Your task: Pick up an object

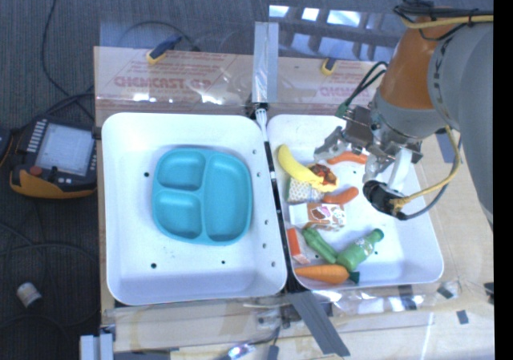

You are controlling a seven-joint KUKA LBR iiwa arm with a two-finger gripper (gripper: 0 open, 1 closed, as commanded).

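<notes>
The right bin (417, 254) holds a pile of toy food. A yellow banana (293, 166) lies at its left, with a red and yellow piece (324, 175) beside it. Below them are a red sausage (342, 195), a small white packet (325, 215), a green bottle (361, 249), a green cucumber (319, 244) and an orange carrot (321, 273). My gripper (346, 142) hangs low over the bin's upper middle, just above a thin orange piece (347, 159) and right of the banana. I see nothing held in it.
The left bin (128, 270) holds a blue divided plate (202, 194). A thin orange stick (293, 244) lies along the wall between the bins. A handheld pendant (52, 158) sits on the floor at the left. Cables loop beside my wrist (425, 190).
</notes>
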